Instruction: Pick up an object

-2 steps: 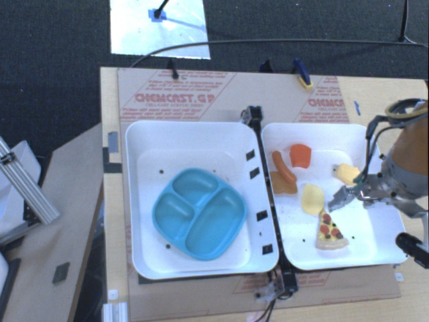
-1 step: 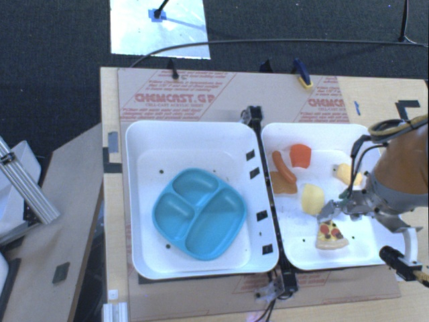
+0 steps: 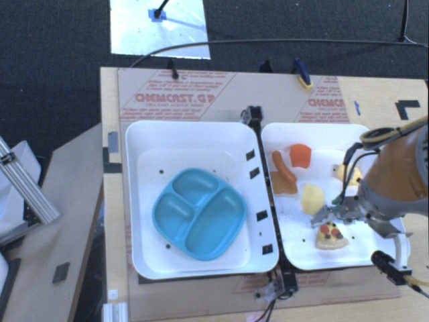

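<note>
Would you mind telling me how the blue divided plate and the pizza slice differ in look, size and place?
The blue divided plate is one solid colour; the pizza slice is tan with red and dark toppings. The plate is far bigger than the slice. The plate lies alone in the left bin; the slice lies in the right bin among other toy foods, just below the gripper. Both lie flat on a bin floor.

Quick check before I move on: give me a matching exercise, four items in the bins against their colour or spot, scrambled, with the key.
Items:
1. divided plate
2. cup
3. pizza slice
4. hot dog

Descriptions:
A. orange, far side of the right bin
B. blue, alone in the left bin
C. long, lying along the right bin's left wall
D. near edge of the right bin, just below the gripper

Pairs: 1-B, 2-A, 3-D, 4-C
</note>
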You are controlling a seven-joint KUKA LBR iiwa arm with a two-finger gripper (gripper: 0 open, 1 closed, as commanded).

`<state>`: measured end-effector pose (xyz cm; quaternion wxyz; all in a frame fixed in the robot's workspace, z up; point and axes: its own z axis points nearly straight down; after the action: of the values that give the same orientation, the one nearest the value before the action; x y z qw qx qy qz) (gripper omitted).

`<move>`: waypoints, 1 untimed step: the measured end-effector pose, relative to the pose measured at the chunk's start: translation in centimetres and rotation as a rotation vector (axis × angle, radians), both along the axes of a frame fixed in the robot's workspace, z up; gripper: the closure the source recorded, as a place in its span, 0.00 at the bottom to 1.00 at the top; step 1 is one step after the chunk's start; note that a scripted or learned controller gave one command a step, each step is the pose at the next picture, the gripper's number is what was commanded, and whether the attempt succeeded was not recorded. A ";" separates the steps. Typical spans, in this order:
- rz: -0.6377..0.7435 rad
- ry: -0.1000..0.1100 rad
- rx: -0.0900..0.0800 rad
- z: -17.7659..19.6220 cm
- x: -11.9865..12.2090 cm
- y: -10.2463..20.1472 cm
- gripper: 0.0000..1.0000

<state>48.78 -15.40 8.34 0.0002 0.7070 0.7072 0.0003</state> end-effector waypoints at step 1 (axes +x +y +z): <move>0.001 -0.003 0.000 1.3 0.1 0.0 1.00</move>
<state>48.92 -15.37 9.61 0.0011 0.7065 0.7077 0.0014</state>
